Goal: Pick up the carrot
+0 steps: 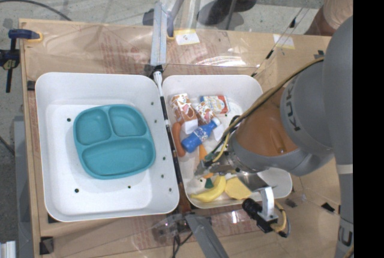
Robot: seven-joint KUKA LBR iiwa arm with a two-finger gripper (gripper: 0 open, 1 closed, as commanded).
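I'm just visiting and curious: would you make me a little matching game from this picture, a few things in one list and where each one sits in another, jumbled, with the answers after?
Things:
1. teal divided plate
2. blue bottle
3. banana
4. blue clamp

Places:
A. near edge of the right bin, beside the arm
B. far left corner of the bench
C. middle of the right bin, lying on its side
D. in the left bin

Pairs: 1-D, 2-C, 3-A, 4-B

Grey arm [300, 125] reaches over right bin [252, 86]; teal plate [114, 141] in left bin [54, 95].
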